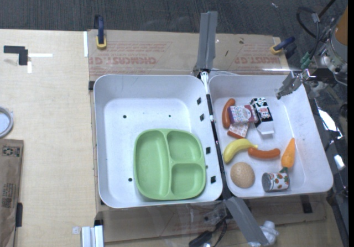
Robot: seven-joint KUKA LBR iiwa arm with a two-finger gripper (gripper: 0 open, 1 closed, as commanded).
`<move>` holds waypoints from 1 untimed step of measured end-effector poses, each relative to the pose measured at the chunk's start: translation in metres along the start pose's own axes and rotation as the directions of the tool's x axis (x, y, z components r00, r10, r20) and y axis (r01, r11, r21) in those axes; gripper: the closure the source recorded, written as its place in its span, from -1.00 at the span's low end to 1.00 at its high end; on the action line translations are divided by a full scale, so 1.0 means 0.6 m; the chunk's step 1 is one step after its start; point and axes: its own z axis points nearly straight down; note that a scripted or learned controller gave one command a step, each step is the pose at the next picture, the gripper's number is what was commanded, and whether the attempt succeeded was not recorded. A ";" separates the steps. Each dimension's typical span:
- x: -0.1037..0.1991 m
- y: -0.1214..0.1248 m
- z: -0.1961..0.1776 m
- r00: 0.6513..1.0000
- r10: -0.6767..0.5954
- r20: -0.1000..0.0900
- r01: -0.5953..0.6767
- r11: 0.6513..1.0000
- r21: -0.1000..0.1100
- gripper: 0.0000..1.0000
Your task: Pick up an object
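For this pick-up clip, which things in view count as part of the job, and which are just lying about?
Part of the job:
gripper
banana
egg
carrot
can
two sausages
small cartons
right bin

Lying about:
green divided plate in the left bin
clamps
tape roll

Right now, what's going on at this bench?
A robot arm reaches in from the right, its claw poised over the far right corner of the right bin. That bin holds toy food: a banana, an egg, a carrot and more. The left bin holds a green divided plate.
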 end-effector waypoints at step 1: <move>0.023 0.047 0.000 0.984 -0.178 0.001 0.178 0.984 -0.003 -1.00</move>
